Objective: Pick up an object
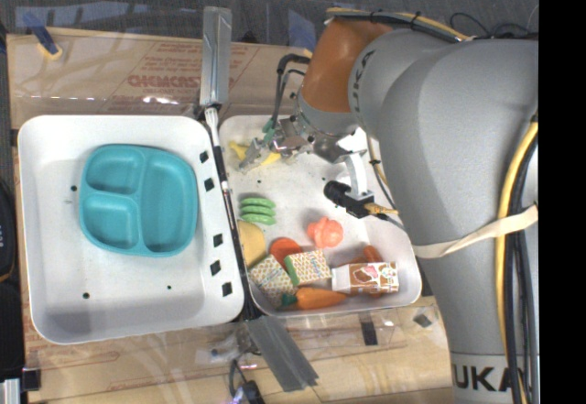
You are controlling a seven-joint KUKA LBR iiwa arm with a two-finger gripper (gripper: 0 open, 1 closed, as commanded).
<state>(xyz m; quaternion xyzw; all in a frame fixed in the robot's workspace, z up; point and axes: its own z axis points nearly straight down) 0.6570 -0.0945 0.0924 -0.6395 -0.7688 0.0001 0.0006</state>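
Observation:
My gripper (267, 148) is low in the far left corner of the right bin (298, 193), right over a small yellow object (240, 152) that lies against the bin wall. The grey arm and its orange band (339, 54) cover the bin's back right part. Toward the front of the bin lie a green pea pod (257, 208), a yellow piece (252, 242), a tomato (285, 248), a pink peach-like fruit (324, 232), two patterned boxes (291, 271), a carrot (316, 299) and a small brown and white carton (364, 278).
The left bin (46, 210) holds a teal divided plate (139, 199). A grey metal divider (215, 63) runs between the bins at the back. A black cable piece (351, 199) hangs from the wrist over the right bin's middle.

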